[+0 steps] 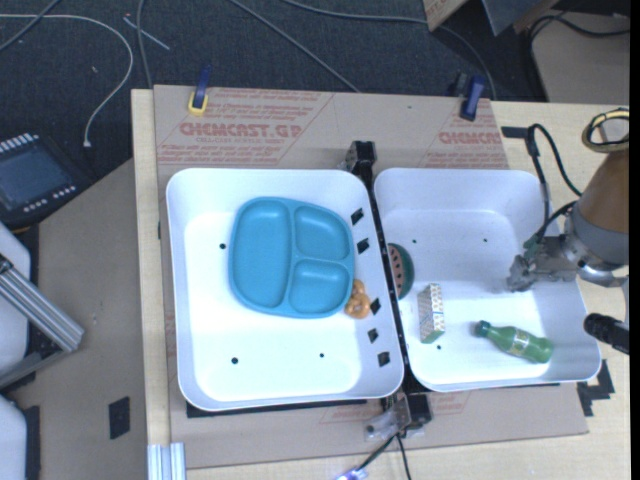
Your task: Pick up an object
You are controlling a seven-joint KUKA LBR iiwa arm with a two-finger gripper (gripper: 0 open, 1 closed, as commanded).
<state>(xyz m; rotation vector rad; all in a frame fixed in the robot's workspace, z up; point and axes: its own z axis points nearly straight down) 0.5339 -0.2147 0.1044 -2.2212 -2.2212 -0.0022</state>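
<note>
In the right bin [450,200] a green bottle [515,341] lies on its side near the front right corner. Left of it a small silvery rectangular packet [431,312] lies flat. A round green and brown object [401,269] rests against the bin's left wall, partly hidden by the divider. My gripper [527,269] is low over the right side of this bin, above and behind the bottle and apart from it. Nothing shows in its grasp.
The left bin [200,298] holds a blue divided plate [291,256] with a small orange-yellow item [358,300] at its lower right edge. The grey arm [603,223] enters from the right over the right bin's rim. Cables run behind the bench.
</note>
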